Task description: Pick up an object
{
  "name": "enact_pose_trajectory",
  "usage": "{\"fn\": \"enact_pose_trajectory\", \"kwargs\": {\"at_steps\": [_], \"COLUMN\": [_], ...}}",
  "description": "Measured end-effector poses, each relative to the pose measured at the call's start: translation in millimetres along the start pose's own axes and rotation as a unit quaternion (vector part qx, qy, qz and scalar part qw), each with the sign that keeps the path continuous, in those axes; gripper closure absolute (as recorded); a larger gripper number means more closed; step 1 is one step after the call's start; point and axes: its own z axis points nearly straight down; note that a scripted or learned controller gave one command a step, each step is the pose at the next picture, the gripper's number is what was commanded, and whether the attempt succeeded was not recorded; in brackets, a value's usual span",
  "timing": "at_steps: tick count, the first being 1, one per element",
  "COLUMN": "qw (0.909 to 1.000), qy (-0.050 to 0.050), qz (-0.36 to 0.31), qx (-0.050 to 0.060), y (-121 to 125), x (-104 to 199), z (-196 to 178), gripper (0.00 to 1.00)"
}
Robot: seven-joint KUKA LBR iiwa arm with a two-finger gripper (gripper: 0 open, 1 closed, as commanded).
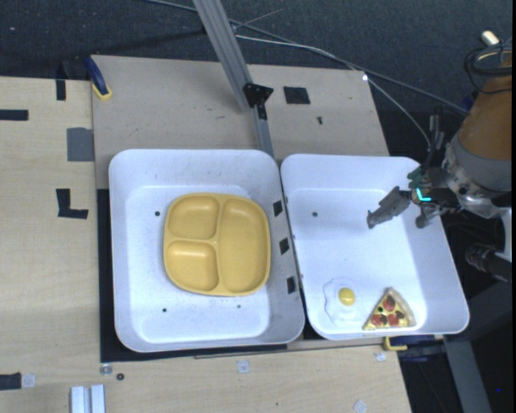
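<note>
Hovering over the far right part of the right bin point(374, 179), the hand point(404, 212) comes in from the right on the grey arm point(490, 144), and its two dark fingers point(385, 211) look spread apart with nothing between them, one slanting out to the left and the other shorter and nearer the wrist; that reads as a hand held ready to close on something, not one already carrying. Since the task leaves the choice open, the likely candidates are the two pieces lying in the near end of that same bin: a toy fried egg point(342, 298), white with a yellow yolk, and just to its right a toy pizza slice point(390, 311), tucked close to the near right corner. Both lie flat on the bin floor, well apart from the hand, so a grasp would call for a move toward the near side and then down. Their flatness suggests the fingers would need to come down almost to the floor to catch an edge, and the slice's spot beside the wall leaves less room for a finger there, so the egg seems the easier pick. Over in the left bin point(129, 231) sits a yellow divided plate point(217, 244), near its middle, broad and low, a poor fit for such a narrow grip. Both bins rest side by side on the table point(34, 231)
</note>
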Motion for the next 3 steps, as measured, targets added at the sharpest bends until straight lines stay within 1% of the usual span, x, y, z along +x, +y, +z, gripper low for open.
{"fn": "enact_pose_trajectory", "kwargs": {"at_steps": [1, 2, 3], "qw": [1.0000, 1.0000, 1.0000], "qy": [0.000, 0.000, 0.000], "qz": [0.000, 0.000, 0.000], "qx": [0.000, 0.002, 0.002], "y": [0, 1, -5], "x": [0, 7, 9], "z": [0, 46, 91], "gripper": [0.00, 0.00, 0.00]}}
